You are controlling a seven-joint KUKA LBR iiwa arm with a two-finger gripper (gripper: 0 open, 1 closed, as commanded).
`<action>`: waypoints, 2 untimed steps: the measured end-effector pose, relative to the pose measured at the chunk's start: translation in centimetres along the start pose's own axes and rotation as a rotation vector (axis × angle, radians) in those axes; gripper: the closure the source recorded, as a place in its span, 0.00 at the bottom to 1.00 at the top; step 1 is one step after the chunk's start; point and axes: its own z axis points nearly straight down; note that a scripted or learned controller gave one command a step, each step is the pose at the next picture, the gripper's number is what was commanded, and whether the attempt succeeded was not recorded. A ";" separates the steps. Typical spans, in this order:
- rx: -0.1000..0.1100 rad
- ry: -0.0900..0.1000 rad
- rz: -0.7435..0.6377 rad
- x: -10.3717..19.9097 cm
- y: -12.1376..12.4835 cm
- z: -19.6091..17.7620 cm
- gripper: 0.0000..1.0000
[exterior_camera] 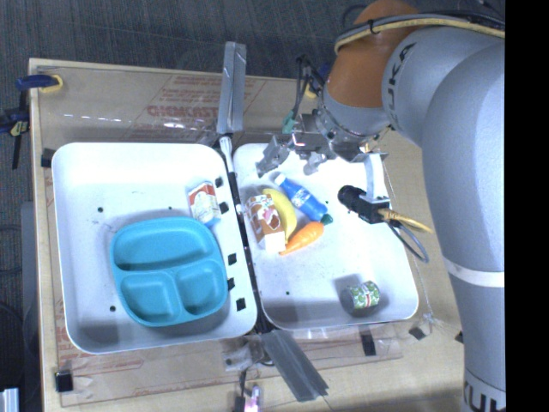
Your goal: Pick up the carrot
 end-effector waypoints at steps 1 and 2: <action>-0.001 0.000 -0.246 -3.2 -7.0 4.3 0.00; -0.001 0.000 -0.270 -6.2 -10.9 13.2 0.00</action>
